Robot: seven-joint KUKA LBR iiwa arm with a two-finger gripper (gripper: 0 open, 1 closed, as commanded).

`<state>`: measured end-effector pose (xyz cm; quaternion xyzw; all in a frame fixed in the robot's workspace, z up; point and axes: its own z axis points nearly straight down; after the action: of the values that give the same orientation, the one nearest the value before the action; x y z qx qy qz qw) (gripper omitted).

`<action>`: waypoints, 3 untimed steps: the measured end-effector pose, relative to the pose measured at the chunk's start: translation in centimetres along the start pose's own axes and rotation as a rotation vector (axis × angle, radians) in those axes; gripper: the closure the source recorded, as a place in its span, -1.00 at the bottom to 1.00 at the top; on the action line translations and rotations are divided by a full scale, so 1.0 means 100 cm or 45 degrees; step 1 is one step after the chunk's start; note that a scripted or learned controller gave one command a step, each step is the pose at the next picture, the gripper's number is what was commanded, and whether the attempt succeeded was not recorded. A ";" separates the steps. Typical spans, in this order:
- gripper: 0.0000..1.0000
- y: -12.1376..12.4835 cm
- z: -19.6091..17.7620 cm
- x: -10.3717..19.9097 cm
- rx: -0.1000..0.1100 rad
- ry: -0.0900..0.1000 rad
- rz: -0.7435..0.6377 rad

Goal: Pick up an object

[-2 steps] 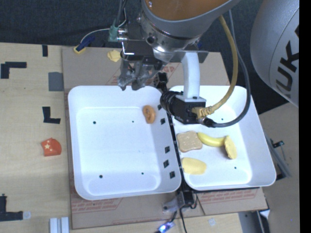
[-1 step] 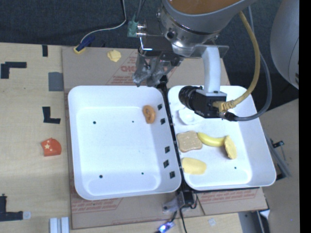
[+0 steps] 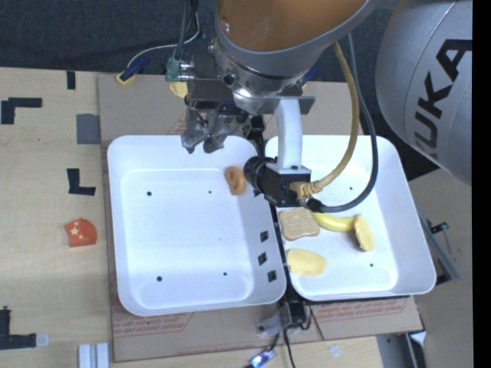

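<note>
My gripper (image 3: 201, 139) hangs over the far edge of the left bin (image 3: 138, 282), its dark fingers pointing down with nothing between them. A small orange-brown piece (image 3: 235, 179) lies in the left bin near its right wall, a little right of and nearer than the fingertips. In the right bin (image 3: 406, 259) lie a tan bread-like slice (image 3: 298, 224), a yellow banana (image 3: 333, 221), a yellow chunk (image 3: 363, 234) and a pale yellow lump (image 3: 305, 262).
A red object (image 3: 81, 232) sits on the bench left of the bins. A black fitting with a yellow hose (image 3: 278, 182) hangs from the arm over the divide between the bins. Cardboard (image 3: 146, 106) lies under both bins.
</note>
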<state>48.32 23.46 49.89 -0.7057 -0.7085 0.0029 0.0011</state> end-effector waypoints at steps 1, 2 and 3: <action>1.00 0.000 -0.024 -0.026 -0.009 0.004 0.005; 1.00 0.000 -0.037 -0.056 -0.008 0.003 0.006; 1.00 0.000 -0.027 0.002 -0.004 0.003 -0.003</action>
<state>48.31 23.64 52.56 -0.7048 -0.7094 0.0010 0.0007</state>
